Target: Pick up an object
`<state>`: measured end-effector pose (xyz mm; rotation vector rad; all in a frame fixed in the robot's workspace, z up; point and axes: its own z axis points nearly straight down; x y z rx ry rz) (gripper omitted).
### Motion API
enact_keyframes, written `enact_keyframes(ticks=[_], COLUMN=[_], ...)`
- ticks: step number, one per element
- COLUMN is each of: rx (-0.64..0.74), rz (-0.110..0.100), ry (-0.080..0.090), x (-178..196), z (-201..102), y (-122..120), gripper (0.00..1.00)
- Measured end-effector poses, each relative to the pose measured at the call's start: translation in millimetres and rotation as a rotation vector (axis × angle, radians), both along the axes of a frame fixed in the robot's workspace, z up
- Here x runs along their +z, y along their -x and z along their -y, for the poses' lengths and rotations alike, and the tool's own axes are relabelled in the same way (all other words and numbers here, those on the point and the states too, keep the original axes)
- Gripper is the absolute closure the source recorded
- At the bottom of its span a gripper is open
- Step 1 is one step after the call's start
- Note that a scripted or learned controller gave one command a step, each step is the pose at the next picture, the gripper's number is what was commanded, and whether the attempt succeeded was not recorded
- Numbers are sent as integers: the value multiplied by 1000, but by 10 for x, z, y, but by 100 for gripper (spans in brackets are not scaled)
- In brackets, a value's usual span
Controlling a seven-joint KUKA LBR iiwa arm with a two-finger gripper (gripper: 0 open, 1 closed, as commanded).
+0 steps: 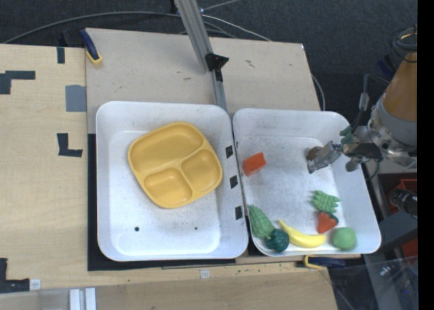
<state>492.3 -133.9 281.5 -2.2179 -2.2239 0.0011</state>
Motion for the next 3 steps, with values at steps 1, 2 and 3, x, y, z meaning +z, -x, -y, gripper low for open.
enact_keyframes(ticks=[1, 2, 3], rx=[0, -1, -3], rz=[0, -6, -6], ry=[0, -1, -1], x=[0, -559, -1081], z=[1, -39, 56], y=[0, -86, -52], gripper=[0, 0, 0])
